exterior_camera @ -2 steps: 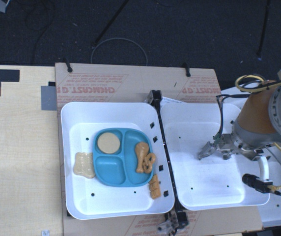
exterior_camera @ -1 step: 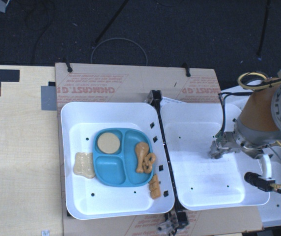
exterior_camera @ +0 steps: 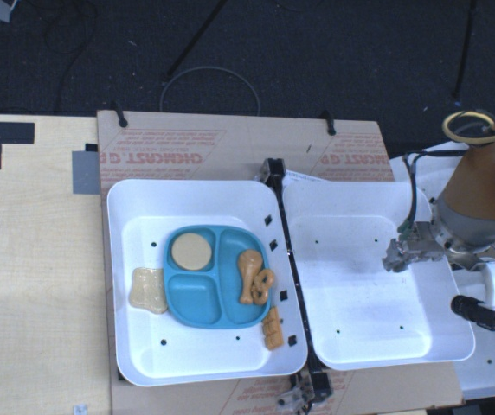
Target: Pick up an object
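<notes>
Pincer (exterior_camera: 395,258) sits over the right bin (exterior_camera: 351,353), near its right wall; finger state cannot be judged. Blue tray (exterior_camera: 197,305) lies in the left bin (exterior_camera: 135,206), well apart from the pincer.

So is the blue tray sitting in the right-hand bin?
No, the blue tray lies in the left bin, with a round biscuit in one of its compartments.

The arm reaches in from the right, its gripper (exterior_camera: 397,256) lowered.
</notes>
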